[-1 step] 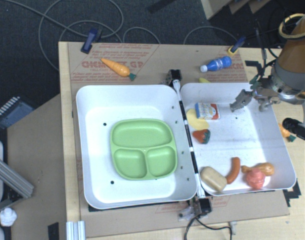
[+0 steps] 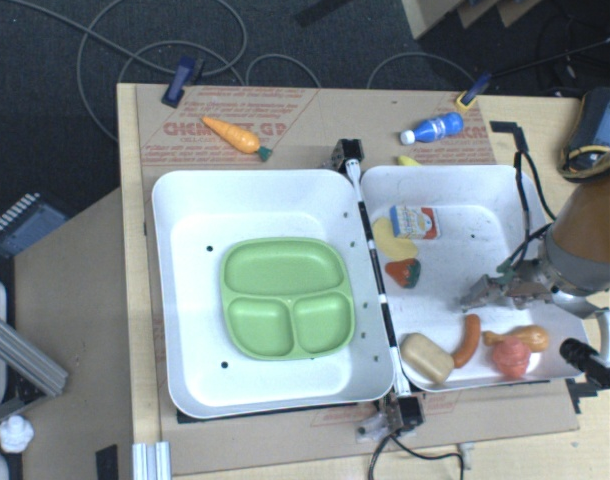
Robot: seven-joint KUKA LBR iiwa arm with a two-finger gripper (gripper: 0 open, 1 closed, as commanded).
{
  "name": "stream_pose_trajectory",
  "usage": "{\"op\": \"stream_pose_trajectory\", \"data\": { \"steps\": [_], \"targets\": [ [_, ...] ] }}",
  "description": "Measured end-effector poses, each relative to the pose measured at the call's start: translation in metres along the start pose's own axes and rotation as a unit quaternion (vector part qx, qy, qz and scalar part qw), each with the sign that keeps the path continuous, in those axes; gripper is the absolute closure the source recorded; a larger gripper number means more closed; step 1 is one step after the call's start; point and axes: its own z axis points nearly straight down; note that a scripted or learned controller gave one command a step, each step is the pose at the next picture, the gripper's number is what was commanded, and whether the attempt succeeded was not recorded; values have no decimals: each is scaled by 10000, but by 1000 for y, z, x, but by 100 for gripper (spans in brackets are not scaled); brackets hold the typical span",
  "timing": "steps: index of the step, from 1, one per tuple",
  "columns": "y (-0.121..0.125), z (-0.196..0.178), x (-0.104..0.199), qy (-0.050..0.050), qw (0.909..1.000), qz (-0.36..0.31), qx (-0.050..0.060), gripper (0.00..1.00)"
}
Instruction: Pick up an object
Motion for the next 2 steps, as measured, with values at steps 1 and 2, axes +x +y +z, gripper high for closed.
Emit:
{"op": "stream_pose_trajectory", "data": {
  "steps": [1,2],
  "targets": [
    [-22,-128,60,-3,10000,-22,-42,0],
    [-23,8,38,-6,10000,-10,-24,0]
  ]
}}
